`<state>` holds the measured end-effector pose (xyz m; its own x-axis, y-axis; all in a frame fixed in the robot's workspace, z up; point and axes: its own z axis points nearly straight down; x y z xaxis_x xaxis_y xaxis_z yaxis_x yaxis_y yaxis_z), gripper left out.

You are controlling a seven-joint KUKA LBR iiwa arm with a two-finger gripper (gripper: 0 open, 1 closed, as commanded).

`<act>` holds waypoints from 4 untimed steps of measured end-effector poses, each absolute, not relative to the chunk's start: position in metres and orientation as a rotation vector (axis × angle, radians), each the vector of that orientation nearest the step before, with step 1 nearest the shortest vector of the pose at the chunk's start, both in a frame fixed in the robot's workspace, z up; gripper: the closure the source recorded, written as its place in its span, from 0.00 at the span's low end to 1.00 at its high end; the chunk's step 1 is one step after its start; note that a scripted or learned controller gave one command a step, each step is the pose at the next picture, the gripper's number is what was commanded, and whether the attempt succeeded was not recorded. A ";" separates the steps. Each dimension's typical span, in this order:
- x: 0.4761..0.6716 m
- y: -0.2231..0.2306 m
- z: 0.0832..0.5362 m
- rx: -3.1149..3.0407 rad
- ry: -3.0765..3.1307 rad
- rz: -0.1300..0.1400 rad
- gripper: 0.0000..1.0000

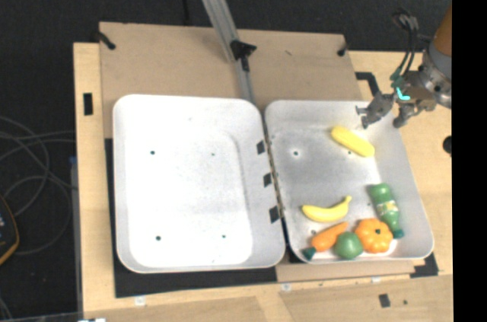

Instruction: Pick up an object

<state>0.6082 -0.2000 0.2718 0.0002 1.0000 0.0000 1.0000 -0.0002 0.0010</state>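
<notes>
Holding banana (pixel 327 210), carrot (pixel 329 237), pumpkin (pixel 374 234) – right bin (pixel 304 130); claw (pixel 386 113) released, nothing gripped.

Two white bins (pixel 190 183) sit on the bench. Six toy foods: one yellow lemon-like piece (pixel 352 141), one banana (pixel 326 211), one carrot (pixel 329 237), one green apple (pixel 349 246), one orange pumpkin (pixel 374 234), one green bottle-shaped piece (pixel 384 207).

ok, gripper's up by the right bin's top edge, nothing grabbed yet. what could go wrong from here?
1. The gripper hangs over the right bin's rim; a straight descent could hit that rim rather than the yellow lemon-like piece nearby.
2. The carrot, green fruit and orange pumpkin sit packed in the lower corner, so a grab there may catch two or push them apart.
</notes>
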 end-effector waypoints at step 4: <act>0.604 -0.216 0.138 2.224 2.222 -0.003 0.00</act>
<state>0.6039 -0.2161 0.1382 0.0007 1.0000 -0.0002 1.0000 -0.0007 -0.0029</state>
